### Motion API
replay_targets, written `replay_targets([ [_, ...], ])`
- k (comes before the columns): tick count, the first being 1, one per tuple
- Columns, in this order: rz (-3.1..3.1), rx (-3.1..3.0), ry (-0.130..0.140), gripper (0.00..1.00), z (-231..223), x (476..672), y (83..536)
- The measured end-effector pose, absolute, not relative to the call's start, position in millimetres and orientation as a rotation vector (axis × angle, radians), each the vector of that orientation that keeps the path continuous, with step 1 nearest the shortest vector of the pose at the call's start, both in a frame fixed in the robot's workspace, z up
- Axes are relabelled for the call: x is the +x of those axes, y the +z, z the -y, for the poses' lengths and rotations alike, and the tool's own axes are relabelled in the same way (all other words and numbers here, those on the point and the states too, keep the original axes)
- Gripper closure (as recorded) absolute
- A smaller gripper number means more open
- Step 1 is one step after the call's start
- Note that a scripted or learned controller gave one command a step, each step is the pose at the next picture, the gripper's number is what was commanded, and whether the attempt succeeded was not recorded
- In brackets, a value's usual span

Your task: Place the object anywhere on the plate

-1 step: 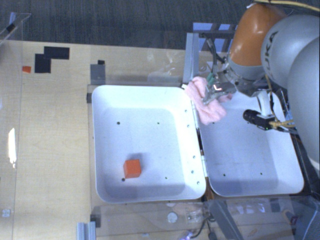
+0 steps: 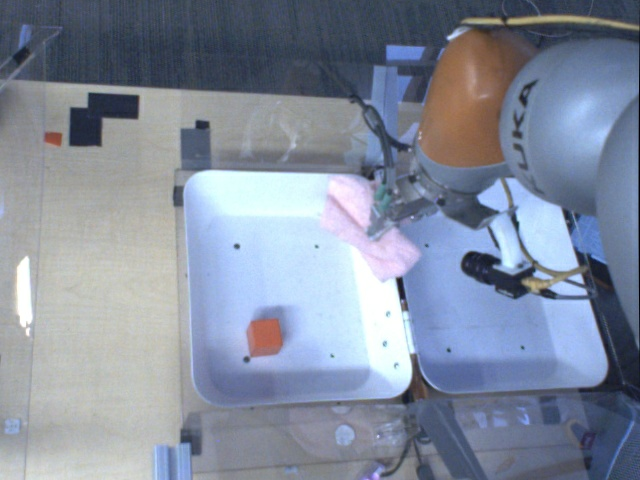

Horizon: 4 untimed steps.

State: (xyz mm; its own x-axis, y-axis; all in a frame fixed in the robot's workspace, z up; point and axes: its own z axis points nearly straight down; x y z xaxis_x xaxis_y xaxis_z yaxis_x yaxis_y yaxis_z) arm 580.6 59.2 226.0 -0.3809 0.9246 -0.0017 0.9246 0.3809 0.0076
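Two white bins noted side by side: left bin (image 2: 290, 278) and right bin (image 2: 520, 343). Found the gripper (image 2: 384, 211) low over the shared rim, at the far end, reached in by the arm (image 2: 560, 118) from the right. Saw it pressed onto a pink cloth (image 2: 350, 216), draped across that rim with most of it in the left bin and one corner hanging toward the right bin. Judged the cloth to be the object in play, since the tool sat squarely on it, probably for a pinch at the raised fold where soft fabric gives something to catch. Could not tell how far open the gripper was, nor whether it had any hold of the cloth; wrist and cabling hid the contact. Spotted an orange cube (image 2: 265, 337) lying loose near the front of the left bin, well apart from gripper and cloth, touched by nothing. Reckoned the placing step not yet done.
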Motion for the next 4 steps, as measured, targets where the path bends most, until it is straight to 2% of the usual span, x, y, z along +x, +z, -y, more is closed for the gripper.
replay_targets([
  [1,-2.736,1.532,0.008,1.0,-103.0,586.2,253.8],
  [2,-2.792,1.436,0.004,1.0,-176.7,550.7,198.1],
  [3,-2.849,1.313,0.008,1.0,-143.2,502.2,231.2],
  [4,-2.819,1.35,0.024,1.0,-189.7,519.6,106.2],
])
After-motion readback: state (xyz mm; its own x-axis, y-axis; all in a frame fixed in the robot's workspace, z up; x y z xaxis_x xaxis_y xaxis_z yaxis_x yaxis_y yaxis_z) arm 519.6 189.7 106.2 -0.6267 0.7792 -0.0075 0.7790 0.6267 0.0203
